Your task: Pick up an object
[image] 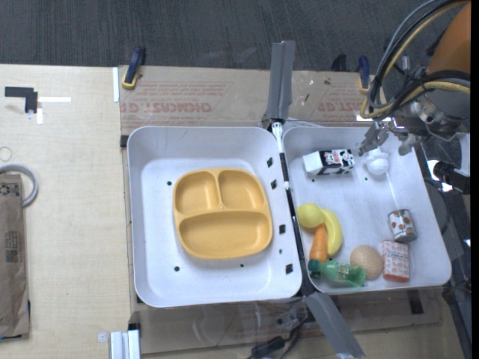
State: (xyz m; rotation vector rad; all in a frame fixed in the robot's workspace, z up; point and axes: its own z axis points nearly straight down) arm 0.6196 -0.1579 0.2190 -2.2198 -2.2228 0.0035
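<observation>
My gripper (390,142) hangs over the far right corner of the right bin (419,178), its two fingers spread open with nothing between them. Just below it on the bin floor lies a small white round object (376,164). To its left is a black-and-white cow-pattern carton (329,161). Further forward in the same bin sit a small can (402,225), a red box (396,260), a beige ball (366,258), a green bottle (338,273), a carrot (319,244), a banana (333,230) and a lemon (308,215).
The left bin (150,223) holds a yellow divided plate (223,213). A grey divider bar (281,81) runs up between the bins. Black cables (408,32) loop above the wrist. A brown bag (11,260) lies at the bench's left edge.
</observation>
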